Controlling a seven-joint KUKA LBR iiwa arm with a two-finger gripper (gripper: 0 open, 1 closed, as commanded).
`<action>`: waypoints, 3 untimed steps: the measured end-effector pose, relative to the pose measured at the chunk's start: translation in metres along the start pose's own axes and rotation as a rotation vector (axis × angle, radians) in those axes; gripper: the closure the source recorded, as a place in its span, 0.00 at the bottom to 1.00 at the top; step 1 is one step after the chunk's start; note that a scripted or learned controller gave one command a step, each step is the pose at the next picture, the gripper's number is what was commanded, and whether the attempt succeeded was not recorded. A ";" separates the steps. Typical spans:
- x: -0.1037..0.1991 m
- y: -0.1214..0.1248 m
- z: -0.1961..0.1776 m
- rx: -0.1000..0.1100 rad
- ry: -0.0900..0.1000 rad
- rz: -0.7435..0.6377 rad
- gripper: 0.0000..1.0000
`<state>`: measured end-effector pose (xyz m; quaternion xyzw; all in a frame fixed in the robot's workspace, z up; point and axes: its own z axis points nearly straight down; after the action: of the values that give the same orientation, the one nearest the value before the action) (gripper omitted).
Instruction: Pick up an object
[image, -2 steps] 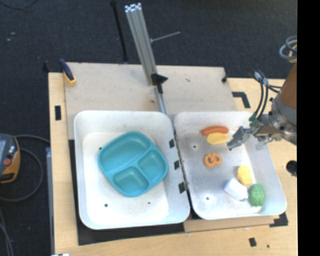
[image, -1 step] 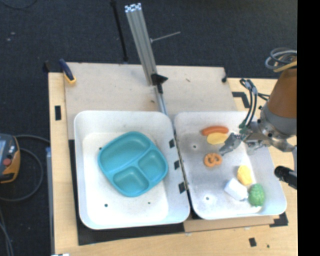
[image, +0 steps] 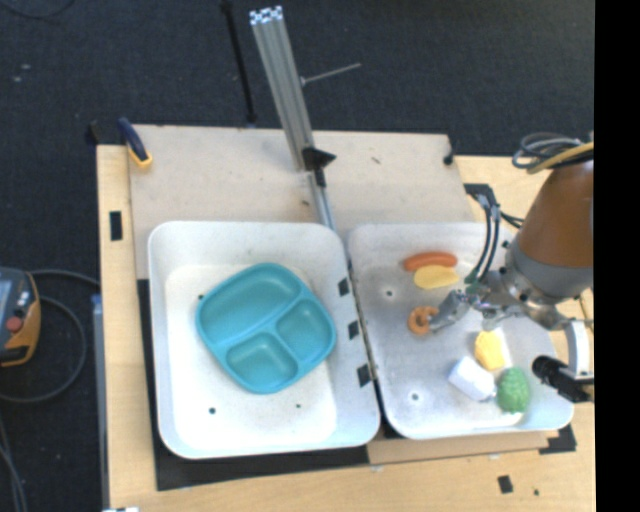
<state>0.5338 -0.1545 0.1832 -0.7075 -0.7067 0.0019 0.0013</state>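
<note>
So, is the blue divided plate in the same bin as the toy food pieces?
No, the blue plate lies in the left bin; the food pieces lie in the right bin.

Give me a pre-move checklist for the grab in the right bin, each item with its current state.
1. Gripper is over the right bin: ok.
2. A target is close: the small orange ring lies just beside the fingertips: ok.
3. Ring is between the fingers: cannot tell.
4. Ring has room around it: the yellow piece with the orange piece lies apart from it: ok.
5. Yellow block, white block and green object sit clustered under the arm, touching or nearly so: not ok for single picks.
6. Blue divided plate in the left bin is out of the way: ok.
</note>
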 end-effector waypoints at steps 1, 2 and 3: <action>-0.005 -0.009 0.057 0.000 0.000 0.000 0.00; -0.005 -0.007 0.043 -0.009 0.000 0.003 1.00; -0.002 -0.004 -0.002 -0.011 -0.001 -0.005 1.00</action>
<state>0.5295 -0.1565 0.1850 -0.7059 -0.7083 -0.0017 -0.0032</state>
